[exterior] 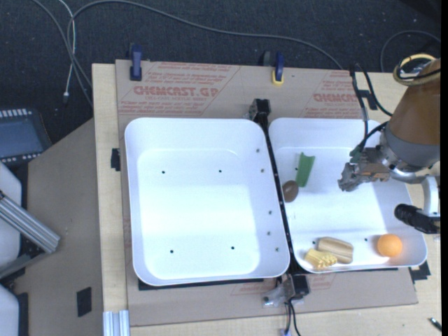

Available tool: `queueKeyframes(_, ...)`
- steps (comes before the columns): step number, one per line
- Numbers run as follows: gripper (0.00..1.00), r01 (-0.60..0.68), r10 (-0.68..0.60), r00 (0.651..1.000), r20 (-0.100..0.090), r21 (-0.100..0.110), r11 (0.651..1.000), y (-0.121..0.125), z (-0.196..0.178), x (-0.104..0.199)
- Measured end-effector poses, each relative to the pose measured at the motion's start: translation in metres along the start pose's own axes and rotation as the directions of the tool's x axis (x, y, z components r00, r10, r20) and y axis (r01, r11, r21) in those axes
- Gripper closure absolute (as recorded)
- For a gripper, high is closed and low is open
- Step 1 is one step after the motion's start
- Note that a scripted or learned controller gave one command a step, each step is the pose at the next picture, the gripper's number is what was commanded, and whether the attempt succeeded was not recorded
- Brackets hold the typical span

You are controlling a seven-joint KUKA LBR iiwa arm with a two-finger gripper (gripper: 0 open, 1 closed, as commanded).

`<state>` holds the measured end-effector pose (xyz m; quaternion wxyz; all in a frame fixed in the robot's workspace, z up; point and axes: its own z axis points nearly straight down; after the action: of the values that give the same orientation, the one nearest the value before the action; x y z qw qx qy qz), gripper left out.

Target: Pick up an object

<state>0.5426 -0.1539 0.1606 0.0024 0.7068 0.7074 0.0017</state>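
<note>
The gripper (350, 179) is seen over the right bin (329, 135), near its right-hand wall, hanging from the grey wrist with the orange band (418, 114) above it. Whether it is spread or pressed together cannot be told from this slanted view, as the tip is small and dark. Nothing is seen between it and the white floor, and no object is judged to be carried.

The nearest piece is the green block (305, 169), lying to the gripper's left, apart from it. Just below and left of that block, against the wall shared with the other bin, a brown rounded object (290, 190) is found. Along the near edge of the same bin three more things are laid: a yellow ridged piece (320, 259) touching a tan roll (334, 247), and an orange ball (390, 246) well apart toward the right corner.

The task is judged to be at its start: no object has been lifted, and a target must yet be approached, closed on and raised.

By count: two bins, with the left bin (140, 187) beside the right one; five objects, one of each kind, all held in the right bin.
</note>
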Motion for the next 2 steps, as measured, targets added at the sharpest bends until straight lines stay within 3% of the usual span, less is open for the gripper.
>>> queueKeyframes(1, 1.0, -0.001, 0.001, 1.0, 0.0, 0.001, 1.0, 0.0079, -0.048, -0.0064)
queueKeyframes(2, 1.0, -0.001, 0.001, 1.0, -0.001, 0.005, 1.0, 0.0082, -0.0512, -0.0063)
